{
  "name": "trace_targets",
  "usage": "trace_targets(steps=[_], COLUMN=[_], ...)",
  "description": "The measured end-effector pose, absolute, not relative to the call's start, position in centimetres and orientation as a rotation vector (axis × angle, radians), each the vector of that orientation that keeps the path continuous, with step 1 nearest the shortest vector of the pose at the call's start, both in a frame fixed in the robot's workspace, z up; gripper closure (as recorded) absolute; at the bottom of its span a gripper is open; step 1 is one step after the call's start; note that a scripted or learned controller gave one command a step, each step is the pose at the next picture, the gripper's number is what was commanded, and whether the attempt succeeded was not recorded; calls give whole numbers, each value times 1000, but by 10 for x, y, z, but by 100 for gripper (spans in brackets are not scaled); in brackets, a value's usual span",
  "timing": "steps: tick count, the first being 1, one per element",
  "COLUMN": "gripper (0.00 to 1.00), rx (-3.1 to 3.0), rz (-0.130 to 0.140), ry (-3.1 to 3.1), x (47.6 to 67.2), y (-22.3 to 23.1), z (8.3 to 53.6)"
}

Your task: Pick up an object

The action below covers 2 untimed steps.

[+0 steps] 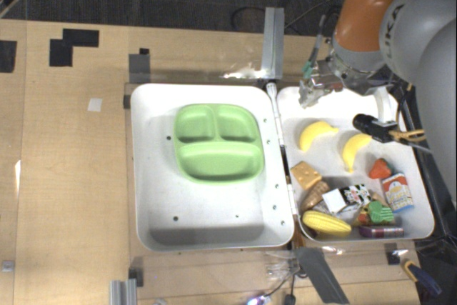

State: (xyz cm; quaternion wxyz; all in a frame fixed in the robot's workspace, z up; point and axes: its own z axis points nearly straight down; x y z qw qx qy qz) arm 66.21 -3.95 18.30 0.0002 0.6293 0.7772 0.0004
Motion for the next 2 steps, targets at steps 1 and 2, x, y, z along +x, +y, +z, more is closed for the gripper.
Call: trace_targets(steps=[1,2], gripper=[0,0], rx=[1977,2066], rz=[0,0], ry=[2442,2368], x=[662,633], y=[-40,-82], z=[183,93])
